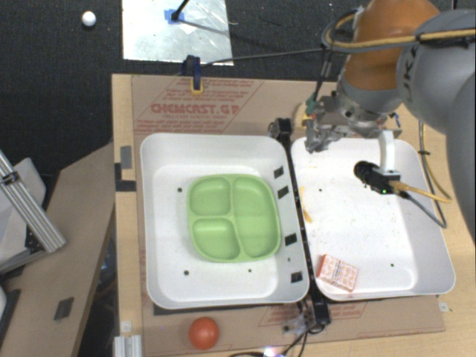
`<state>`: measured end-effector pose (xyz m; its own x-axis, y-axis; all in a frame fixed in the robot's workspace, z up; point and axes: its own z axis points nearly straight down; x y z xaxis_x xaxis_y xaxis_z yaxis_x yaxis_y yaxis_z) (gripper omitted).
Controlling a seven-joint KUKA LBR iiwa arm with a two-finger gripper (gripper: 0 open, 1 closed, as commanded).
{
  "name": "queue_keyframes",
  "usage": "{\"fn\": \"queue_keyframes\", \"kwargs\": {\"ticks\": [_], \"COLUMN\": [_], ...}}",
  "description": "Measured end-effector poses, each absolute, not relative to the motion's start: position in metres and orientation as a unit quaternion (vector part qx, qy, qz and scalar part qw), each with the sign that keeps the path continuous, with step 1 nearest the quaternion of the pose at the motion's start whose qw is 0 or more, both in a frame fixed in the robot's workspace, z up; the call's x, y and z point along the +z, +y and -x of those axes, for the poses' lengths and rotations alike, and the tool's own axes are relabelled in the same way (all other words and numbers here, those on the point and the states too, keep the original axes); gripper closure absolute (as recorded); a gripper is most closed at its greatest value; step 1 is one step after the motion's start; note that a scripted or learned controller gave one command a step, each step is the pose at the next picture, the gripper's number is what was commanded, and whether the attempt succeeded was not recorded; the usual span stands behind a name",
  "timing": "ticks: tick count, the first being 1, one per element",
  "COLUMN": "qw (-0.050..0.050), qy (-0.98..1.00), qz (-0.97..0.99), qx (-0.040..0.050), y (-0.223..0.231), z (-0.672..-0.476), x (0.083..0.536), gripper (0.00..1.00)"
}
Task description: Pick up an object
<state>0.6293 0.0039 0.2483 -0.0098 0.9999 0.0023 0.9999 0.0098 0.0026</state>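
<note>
A brown board carries two white bins side by side on your bench, with dark cloth beyond.

Starting at the left, you see the left bin (160, 274) holding a green divided tray (233, 217) flat on its floor, and an orange ball (203, 332) lying outside on the board, just near of that bin. Moving right, the right bin (428, 266) holds a small red-and-white packet (338, 272) at its near left corner and a thin orange scrap by its left wall. The gripper (316, 136) hangs over that bin's far left corner, well apart from the packet; you cannot tell whether its fingers are open or closed.
</note>
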Motion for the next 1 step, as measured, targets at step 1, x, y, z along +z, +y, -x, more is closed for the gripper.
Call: {"fn": "queue_keyframes", "kwargs": {"ticks": [1], "qw": [0.0], "qy": [0.71], "qz": [-0.704], "qx": [0.0012], "y": [0.0486], "z": [-0.6269], "x": [0.2413], "gripper": [1.0]}}
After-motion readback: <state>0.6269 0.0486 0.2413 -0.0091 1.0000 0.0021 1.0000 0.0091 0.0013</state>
